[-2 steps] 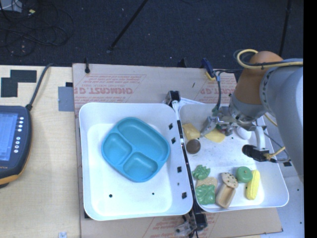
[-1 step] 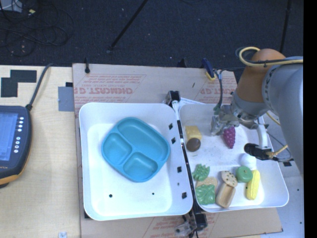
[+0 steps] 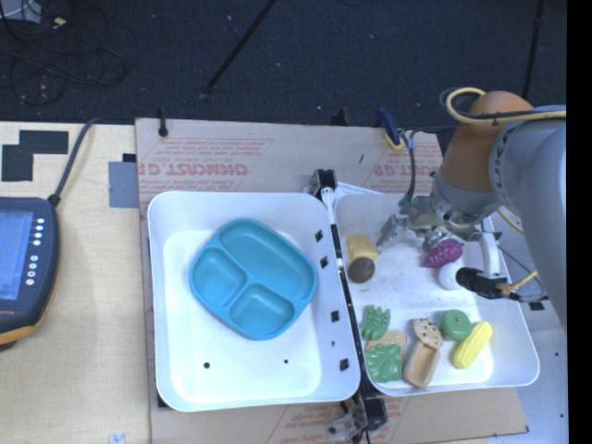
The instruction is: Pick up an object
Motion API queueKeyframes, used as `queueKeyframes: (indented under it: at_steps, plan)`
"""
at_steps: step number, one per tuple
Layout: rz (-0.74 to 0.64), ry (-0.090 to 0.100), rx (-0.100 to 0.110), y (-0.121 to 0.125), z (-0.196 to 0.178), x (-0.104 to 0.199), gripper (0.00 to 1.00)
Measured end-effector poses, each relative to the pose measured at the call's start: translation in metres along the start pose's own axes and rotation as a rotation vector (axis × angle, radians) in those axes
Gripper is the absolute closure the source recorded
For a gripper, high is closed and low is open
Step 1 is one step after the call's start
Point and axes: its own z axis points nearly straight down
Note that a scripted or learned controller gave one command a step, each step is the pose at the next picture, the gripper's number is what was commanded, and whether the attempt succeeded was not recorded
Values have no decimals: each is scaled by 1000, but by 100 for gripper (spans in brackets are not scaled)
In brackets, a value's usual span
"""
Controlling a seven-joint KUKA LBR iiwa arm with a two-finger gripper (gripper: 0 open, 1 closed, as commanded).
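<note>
My gripper [image 3: 408, 232] hangs low over the back of the right bin [image 3: 527, 359], its fingers spread open with nothing between them. A purple bunch of grapes [image 3: 442, 252] lies just to the right of the fingers. To their lower left lies a yellow cylinder with a brown end [image 3: 359, 256]. Along the front of this bin are two green leafy pieces [image 3: 376, 323] [image 3: 384, 363], a tan bread-like piece [image 3: 424, 351], a green round item [image 3: 455, 323] and a yellow corn-like item [image 3: 472, 344].
The left bin [image 3: 176, 350] holds a blue divided plate [image 3: 252, 277]. A black-clipped divider [image 3: 335, 285] separates the two bins. A tablet [image 3: 23, 257] lies on the bench at far left. A small white item [image 3: 449, 276] sits beneath the grapes.
</note>
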Motion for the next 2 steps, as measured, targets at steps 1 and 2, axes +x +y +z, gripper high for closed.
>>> queueKeyframes:
  at_steps: [1, 2]
  plan:
    - [8, -4, -11, 1, -82, -48, 0]
    - [6, 0, -1, -1, -47, -62, 0]
